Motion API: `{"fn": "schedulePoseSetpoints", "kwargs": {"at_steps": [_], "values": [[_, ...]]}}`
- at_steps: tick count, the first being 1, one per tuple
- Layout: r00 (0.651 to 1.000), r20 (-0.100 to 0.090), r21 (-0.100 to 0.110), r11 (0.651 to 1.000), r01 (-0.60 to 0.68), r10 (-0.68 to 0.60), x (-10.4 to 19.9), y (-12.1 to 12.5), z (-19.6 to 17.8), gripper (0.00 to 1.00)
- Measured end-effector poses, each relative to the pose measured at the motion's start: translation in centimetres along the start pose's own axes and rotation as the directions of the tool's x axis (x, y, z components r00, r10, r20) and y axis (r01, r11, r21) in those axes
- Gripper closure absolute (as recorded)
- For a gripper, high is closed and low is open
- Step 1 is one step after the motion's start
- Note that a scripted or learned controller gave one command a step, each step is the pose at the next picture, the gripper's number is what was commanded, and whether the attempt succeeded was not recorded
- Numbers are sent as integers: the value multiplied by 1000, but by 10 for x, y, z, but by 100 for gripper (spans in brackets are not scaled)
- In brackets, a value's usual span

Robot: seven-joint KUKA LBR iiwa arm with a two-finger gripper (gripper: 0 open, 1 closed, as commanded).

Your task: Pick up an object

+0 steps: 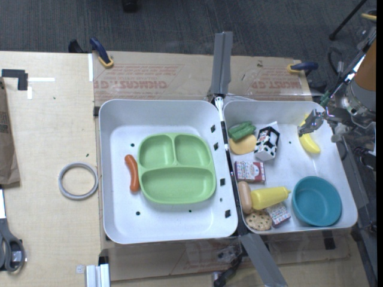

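Two shallow white bins sit side by side on a pale wooden surface [48,130], seen from above at a slant; the left bin [114,178] holds a green divided plate [176,167] near its middle, with a small orange sausage-shaped toy [133,173] lying just beside the plate's left edge. The right bin [287,115] holds a scatter of toy food: a green pepper-like piece [242,129] resting on a tan one at the upper left; a black-and-white carton [267,142] just beside them; a small red-and-white box [249,171] below; a hot dog [244,197] touching a yellow bottle [270,197]; a cookie [258,221] and a small red packet [279,214] near the front wall; a blue bowl [316,201] at the lower right; a yellow banana [309,143] near the upper right. The gripper [312,122] reaches in from the right, above the bin's upper right corner, just above the banana; whether its fingers are apart or together cannot be told, and nothing is seen held between them. A grey ring [78,180] lies on the surface, well left of the bins.
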State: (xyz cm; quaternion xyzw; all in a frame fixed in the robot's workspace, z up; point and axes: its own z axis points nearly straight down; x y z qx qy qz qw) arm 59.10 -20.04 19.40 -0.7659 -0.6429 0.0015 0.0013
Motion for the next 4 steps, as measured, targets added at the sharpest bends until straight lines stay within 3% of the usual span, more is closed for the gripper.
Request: {"fn": "schedulePoseSetpoints", "kwargs": {"at_steps": [1,2,3,4], "values": [[991,1,-3,991,133,-133,-2,6,6,0],[994,-8,-3,994,113,-113,-6,12,102,0],[994,-4,-3,994,111,-111,-8,12,93,100],[990,0,-3,990,-138,139,42,21,6,100]]}}
